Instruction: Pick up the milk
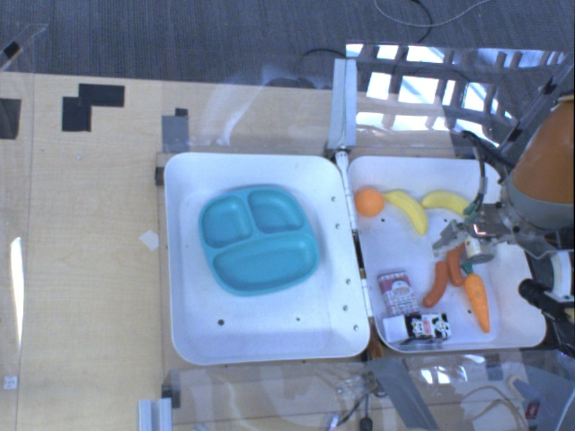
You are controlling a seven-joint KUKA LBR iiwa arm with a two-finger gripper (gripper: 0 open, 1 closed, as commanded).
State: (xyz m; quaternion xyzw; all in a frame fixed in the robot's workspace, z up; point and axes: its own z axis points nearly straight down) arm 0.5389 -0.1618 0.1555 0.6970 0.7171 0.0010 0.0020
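While one milk carton [425, 327] lies flat at the right bin's [530, 335] near edge, long axis left-right, I count two bananas [409, 210], two carrots [478, 300], one orange [368, 201]. My pincer [460, 241] hovers open above them, gripping nothing.

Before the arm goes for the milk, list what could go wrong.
1. The milk carton lies at the right bin's front wall, so a finger could hit the rim.
2. A small red pack sits close beside it and might get nudged or grabbed.
3. The tool hovers over the sausage and carrot, which it may knock.
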